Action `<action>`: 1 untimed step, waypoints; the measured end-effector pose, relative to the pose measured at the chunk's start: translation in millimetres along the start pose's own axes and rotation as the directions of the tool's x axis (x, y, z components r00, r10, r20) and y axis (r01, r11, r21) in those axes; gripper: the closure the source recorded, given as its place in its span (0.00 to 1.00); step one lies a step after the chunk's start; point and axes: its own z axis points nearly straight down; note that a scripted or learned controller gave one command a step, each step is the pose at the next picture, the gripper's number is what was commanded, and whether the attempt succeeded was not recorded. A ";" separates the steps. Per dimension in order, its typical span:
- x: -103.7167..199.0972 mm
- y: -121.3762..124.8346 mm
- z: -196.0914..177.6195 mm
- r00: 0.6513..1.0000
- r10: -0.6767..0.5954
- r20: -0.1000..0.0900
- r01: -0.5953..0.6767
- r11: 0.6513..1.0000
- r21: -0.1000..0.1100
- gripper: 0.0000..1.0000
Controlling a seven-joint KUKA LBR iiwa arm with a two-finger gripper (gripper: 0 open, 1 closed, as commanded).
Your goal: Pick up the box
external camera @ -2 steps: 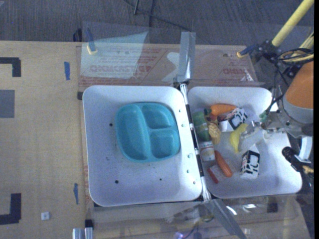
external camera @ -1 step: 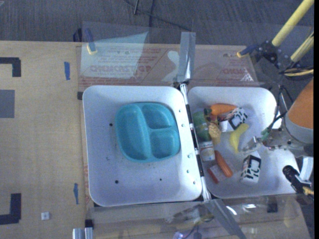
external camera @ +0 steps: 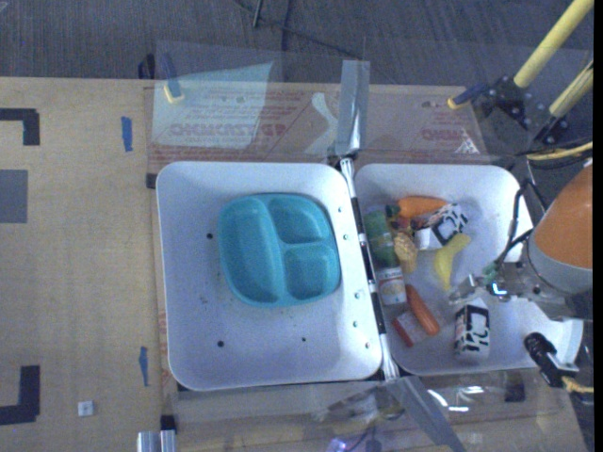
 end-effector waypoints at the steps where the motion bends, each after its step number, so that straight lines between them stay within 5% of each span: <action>1: 16.5 -2.6 -0.2 1.000 -0.005 -0.002 0.005 1.000 0.007 0.00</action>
